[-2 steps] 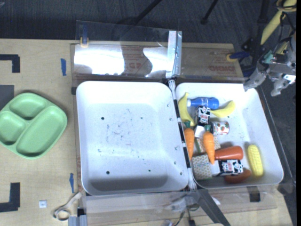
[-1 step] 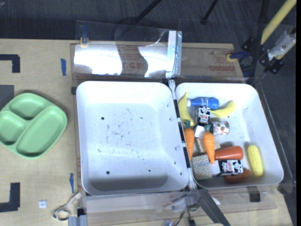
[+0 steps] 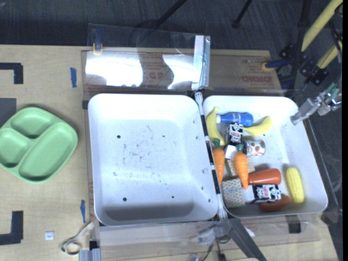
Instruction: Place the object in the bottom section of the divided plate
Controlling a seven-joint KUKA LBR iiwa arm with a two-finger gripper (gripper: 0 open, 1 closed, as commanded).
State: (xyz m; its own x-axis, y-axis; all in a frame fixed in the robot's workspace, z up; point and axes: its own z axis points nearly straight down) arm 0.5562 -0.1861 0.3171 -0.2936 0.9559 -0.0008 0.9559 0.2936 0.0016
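My tool (image 3: 304, 113) sits at the frame's right edge over the right bin (image 3: 312, 145); aperture unreadable, nothing seen in it. Toys crowd that bin's left side. Green divided plate (image 3: 36, 144) lies far left on the tabletop. Risks: snagging two neighbours; dropping during long traverse.

The hand (image 3: 326, 103) is cut off by the right edge, and its fingers are too blurred to read. In the right bin (image 3: 312, 145) the toys overlap: a carrot (image 3: 241, 169) covers part of a sausage (image 3: 265, 176). Small carton labels are unreadable.
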